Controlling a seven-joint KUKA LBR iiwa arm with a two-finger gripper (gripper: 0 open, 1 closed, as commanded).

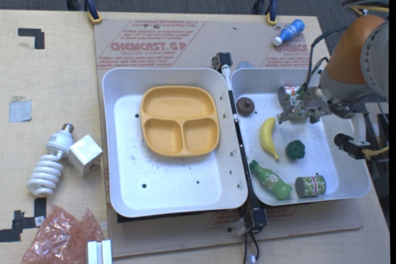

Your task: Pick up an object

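The arm [362, 62] comes in from the right side and reaches over the right bin [346, 185]. Its gripper [291, 109] hangs over the upper middle part of this bin, just above and to the right of the banana. The metal parts of the gripper are small and mixed with cables in this view, so it is not possible to say if it is apart or together; nothing can be seen held in it.

In the right bin there are five things. A yellow banana [268, 138] lies near the middle, a little curved, with its upper end near the gripper. A brown round object [245, 106], perhaps a small doughnut, sits at the upper left corner of the bin. A green broccoli piece [296, 149] lies just to the right of the banana. A green bottle [270, 180] lies on its side near the lower left wall, and a small can [310, 185] with a green and red label lies near it, at the lower edge.

The left bin [124, 195] holds a yellow divided plate [179, 120] in its upper half.

Outside the bins, a blue and white small bottle [289, 32] lies on the board behind the right bin. On the bench at the left lie a spiral light bulb [49, 164] and a white cube [85, 154] beside it.
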